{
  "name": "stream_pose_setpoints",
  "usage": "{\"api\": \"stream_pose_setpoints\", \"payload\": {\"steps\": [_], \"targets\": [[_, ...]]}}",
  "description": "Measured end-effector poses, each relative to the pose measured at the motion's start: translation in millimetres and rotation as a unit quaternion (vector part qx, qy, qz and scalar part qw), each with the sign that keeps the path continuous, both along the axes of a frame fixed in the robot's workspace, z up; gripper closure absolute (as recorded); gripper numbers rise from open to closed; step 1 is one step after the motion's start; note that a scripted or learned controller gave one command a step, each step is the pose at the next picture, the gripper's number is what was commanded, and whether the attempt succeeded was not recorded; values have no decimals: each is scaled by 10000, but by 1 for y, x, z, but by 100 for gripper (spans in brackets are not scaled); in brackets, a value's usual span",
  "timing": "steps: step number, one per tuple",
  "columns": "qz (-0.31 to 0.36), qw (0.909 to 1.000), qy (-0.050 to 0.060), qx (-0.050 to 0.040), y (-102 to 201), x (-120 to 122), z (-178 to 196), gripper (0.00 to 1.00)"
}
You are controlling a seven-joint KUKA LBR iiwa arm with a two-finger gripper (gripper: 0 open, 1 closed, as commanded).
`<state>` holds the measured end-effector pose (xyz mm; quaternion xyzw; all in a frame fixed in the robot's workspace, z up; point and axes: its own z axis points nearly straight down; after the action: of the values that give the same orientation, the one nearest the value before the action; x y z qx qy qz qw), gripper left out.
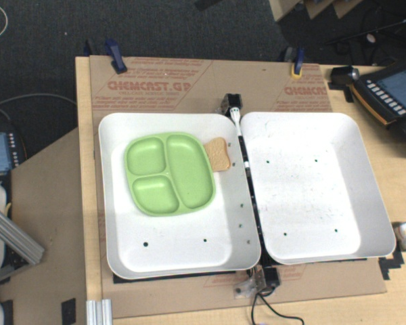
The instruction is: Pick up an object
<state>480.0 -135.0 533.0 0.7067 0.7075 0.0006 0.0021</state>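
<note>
Within left bin (122, 249) — one green plate (169, 175), one cracker (218, 154).

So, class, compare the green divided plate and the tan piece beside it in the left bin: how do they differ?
1. Colour: the green divided plate is light green; the tan piece is toast-brown.
2. Size: the plate is far bigger than the tan piece.
3. Form: the plate has three compartments; the tan piece is one flat slab.

Shared: both lie in the left bin, and the tan piece sits at the plate's right edge.
</note>
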Motion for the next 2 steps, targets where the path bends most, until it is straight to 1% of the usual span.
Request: {"api": "stream_pose_setpoints", "payload": {"steps": [1,2], "targets": [[-3,10000,96,27,24,-2,-141,100],[-26,10000,-11,-11,-26,16,-113,100]]}}
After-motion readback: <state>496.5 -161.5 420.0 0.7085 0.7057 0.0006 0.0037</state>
